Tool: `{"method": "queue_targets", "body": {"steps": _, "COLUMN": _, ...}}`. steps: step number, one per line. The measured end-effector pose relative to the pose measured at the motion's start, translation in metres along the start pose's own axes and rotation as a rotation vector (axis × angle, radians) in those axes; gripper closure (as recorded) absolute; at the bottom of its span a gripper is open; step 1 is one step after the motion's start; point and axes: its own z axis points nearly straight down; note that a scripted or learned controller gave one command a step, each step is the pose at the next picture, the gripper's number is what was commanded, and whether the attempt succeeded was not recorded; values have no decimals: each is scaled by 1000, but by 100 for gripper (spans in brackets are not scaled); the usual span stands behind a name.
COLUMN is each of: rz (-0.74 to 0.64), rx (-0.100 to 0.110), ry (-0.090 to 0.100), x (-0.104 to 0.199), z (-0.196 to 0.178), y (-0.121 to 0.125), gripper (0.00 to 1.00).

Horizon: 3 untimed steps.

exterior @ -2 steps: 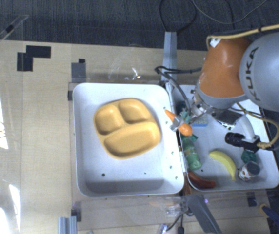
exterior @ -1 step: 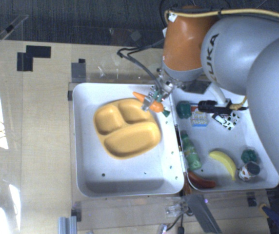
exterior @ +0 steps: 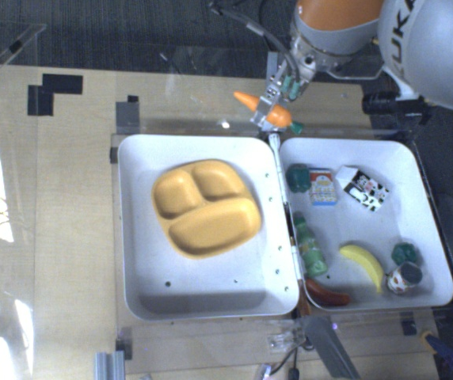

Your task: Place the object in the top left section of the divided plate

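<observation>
A yellow divided plate (exterior: 207, 208) lies in the left bin (exterior: 135, 236). It has two small sections at the back and one wide section in front, and its top left section (exterior: 179, 191) holds nothing. My gripper (exterior: 272, 108) hangs over the back rim where the two bins meet. It is shut on a small orange toy carrot (exterior: 268, 115) with a green tip. The carrot lies crosswise between the fingers, right of and behind the plate.
The right bin (exterior: 428, 212) holds a teal item (exterior: 298, 176), a small carton (exterior: 322, 187), a black-and-white carton (exterior: 363, 188), a banana (exterior: 363, 264), a green bottle (exterior: 310, 248), a red pepper (exterior: 327, 294) and a cup (exterior: 405, 277). The arm's grey and orange body looms at top right.
</observation>
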Motion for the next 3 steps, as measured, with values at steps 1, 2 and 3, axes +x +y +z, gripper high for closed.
{"method": "queue_targets", "body": {"steps": 1, "rz": 34, "rx": 1, "ry": 0, "x": 34, "z": -98, "y": -33, "gripper": 100}}
{"method": "queue_targets", "body": {"steps": 2, "rz": 226, "rx": 6, "ry": 4, "x": 51, "z": 47, "y": -91, "gripper": 100}}
{"method": "queue_targets", "body": {"steps": 3, "rz": 136, "rx": 2, "ry": 1, "x": 22, "z": -26, "y": -1, "gripper": 100}}
